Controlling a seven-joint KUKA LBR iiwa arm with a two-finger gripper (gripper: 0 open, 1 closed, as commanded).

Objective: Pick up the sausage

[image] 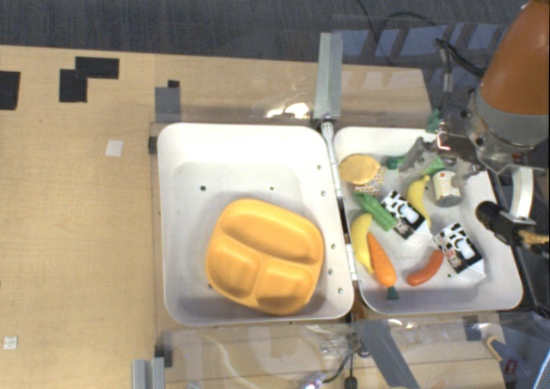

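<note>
The sausage [425, 268] is a short reddish-orange link lying at a slant near the front of the right bin [507, 297], between a carrot [383, 262] and a black-and-white carton [460, 249]. My gripper [441, 158] hangs over the back of that bin, well behind the sausage and apart from it. A small white cylinder [445, 187] sits just below the gripper. Nothing shows as held.
The right bin also holds two bananas [361, 231] [418, 196], a green vegetable [374, 207], a second carton [402, 211] and a tan bun [361, 170]. A yellow divided tray [265, 255] lies in the left bin [185, 207]. A metal divider [330, 87] stands between the bins.
</note>
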